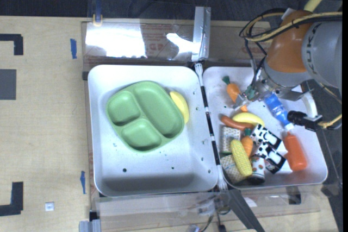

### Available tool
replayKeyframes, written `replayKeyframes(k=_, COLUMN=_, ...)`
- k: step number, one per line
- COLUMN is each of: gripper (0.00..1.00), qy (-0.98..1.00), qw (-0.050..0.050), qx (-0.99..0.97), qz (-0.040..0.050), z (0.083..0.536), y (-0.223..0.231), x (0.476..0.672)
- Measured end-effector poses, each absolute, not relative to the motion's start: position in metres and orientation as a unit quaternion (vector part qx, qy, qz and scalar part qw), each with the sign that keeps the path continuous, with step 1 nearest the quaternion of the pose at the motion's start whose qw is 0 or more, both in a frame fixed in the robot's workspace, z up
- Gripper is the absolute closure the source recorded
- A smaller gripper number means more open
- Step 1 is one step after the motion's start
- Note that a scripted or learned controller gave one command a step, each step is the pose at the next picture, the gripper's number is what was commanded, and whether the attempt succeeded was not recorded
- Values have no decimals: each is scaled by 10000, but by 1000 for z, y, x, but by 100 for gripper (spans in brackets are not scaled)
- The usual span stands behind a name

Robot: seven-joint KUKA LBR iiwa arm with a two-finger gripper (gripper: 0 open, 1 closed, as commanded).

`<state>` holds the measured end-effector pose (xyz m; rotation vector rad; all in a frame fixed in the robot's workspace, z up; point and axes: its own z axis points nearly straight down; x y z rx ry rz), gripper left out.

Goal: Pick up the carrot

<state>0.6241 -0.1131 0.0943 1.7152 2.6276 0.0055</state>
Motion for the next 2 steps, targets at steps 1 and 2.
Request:
replayKeyframes(k=1, gripper=100, qy=8490, qw=-1, qx=5284, qz=-1, z=182, y=-76, x=663)
replayKeyframes(k=2, gripper=100, qy=9001, qw=-15, qx=4356, qz=-3, z=194, y=-51, x=653)
